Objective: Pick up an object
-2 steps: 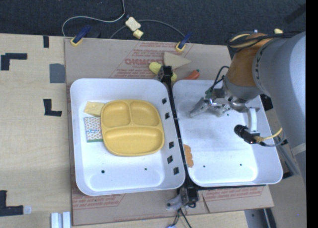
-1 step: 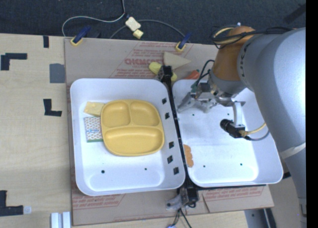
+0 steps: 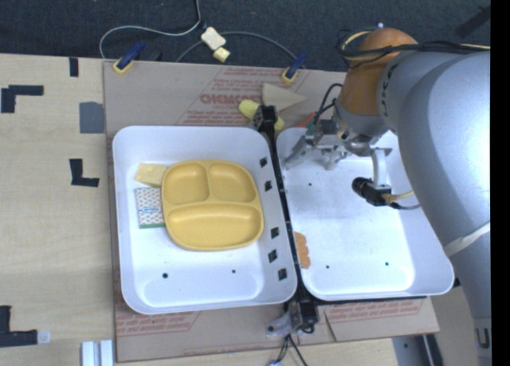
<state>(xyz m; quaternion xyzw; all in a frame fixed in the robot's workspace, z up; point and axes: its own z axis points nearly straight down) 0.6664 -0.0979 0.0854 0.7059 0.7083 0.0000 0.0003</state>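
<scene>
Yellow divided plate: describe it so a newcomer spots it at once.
Look in the left bin of the two white ones. The yellow divided plate lies near its middle, far larger than the pale block and patterned packet at its left edge.

Red letters on the brown cardboard

The brown cardboard sheet (image 3: 199, 93) under the two white bins has red print on it. On the far side, just past the left bin (image 3: 127, 197), the biggest red word looks like "CHICAGO", but it is faint and I am not sure. Smaller red lines sit beside it, and more red print runs along the near edge. Those are too small to read.
</scene>
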